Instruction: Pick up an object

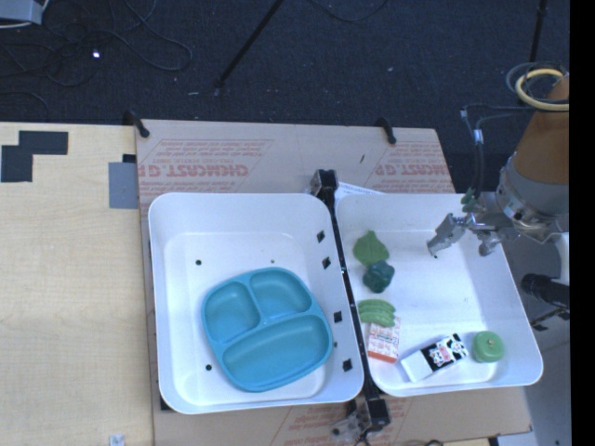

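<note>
Gripper [444,240], jaw state unreadable, hovers over bare white floor of right bin [521,319], apart from green toys [374,260].

light: even, overhead, moderately bright | glare: white bins [177,249] near washed out, walls lose detail | shadows: soft, faint, under tray [268,328] rim and small items | dark: floor [279,45] at top almost black, cables barely legible | sharpness: soft overall, label print unreadable, arm [544,156] slightly blurred | distortion: none evident
</note>
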{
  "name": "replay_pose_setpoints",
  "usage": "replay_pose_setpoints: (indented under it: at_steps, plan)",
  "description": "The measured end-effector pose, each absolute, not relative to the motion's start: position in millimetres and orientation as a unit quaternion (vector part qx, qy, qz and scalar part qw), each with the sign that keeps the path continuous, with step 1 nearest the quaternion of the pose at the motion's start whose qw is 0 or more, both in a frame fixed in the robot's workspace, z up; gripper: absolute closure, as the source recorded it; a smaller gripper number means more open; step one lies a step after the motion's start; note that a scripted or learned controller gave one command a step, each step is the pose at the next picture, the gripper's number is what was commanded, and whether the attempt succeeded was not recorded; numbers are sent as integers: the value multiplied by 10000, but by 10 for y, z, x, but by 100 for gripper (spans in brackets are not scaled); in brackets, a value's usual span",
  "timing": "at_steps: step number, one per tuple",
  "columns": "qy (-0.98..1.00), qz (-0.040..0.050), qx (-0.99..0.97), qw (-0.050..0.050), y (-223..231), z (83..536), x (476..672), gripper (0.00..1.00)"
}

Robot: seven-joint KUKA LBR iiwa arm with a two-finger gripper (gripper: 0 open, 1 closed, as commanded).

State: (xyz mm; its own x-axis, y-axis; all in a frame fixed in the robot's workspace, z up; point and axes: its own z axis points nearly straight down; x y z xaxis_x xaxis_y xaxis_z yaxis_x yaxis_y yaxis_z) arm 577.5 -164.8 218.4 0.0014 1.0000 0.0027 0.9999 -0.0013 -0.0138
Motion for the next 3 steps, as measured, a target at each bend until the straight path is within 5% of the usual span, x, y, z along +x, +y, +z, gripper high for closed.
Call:
replay_pose_setpoints:
  at_steps: [1, 3]
  plan:
    - [-7073, 10, -7069, 14, -1648, 2238, 5797, 0]
    - [-7076, 23, -7066, 47, -1592, 1269, 5762, 0]
